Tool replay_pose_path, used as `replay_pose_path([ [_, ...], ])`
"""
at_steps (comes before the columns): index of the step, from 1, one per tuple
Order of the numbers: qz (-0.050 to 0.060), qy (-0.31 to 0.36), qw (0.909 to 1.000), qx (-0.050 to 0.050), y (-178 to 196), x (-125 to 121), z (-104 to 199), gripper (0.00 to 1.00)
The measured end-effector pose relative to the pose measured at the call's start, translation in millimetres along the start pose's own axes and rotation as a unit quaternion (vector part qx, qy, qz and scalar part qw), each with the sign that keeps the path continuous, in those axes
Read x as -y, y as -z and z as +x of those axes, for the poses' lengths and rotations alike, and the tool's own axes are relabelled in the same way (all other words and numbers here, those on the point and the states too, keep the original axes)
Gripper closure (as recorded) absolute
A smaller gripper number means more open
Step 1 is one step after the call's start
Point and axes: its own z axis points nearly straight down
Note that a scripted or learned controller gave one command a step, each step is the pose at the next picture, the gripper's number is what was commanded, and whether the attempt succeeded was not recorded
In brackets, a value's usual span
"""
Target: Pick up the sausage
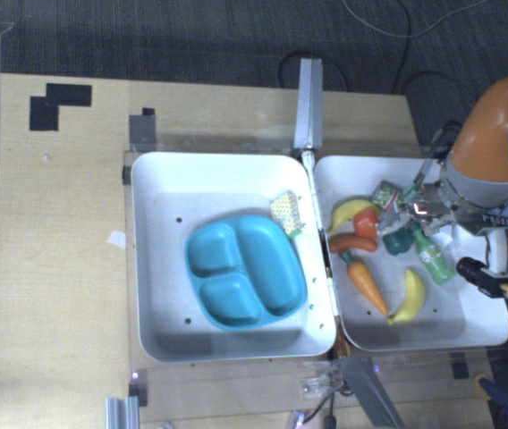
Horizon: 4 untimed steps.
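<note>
The grey arm with its orange band [495, 137] reaches in from the right and bends down over the right shallow white bin [486, 329]; its hand [412, 211] sits low over the upper middle of that bin, among the toys, and whether it is open or closed cannot be told from this slanted view.

The reddish-brown plastic sausage [352, 242] lies at the left side of the same bin, near the wall shared with the other bin, just below a yellow banana [351, 211] and touching a red-orange toy piece [367, 224]; an orange carrot with a green top [366, 284] lies just under it, pointing toward the bin's lower middle; a second yellow banana [408, 297] rests beside the carrot; a dark green toy [399, 239] and a pale green bottle [433, 259] lie near the hand.

The left white bin [160, 266] holds a blue three-compartment plastic plate [247, 271]; a small yellow patterned item [286, 211] sits at its upper right; both bins rest on the pale wooden surface [48, 266].
</note>
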Motion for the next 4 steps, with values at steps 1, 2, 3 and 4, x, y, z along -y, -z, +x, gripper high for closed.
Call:
replay_pose_path([
  [1,-0.005,0.020,0.9998,0.001,-59.5,-23.1,45.0,0.00],
  [2,-0.008,0.021,0.9997,0.000,-47.5,-25.3,46.5,1.00],
  [3,-0.003,0.083,0.9966,0.001,38.6,-97.2,63.6,1.00],
  [4,-0.002,0.204,0.9789,0.001,37.5,-98.3,67.9,1.00],
])
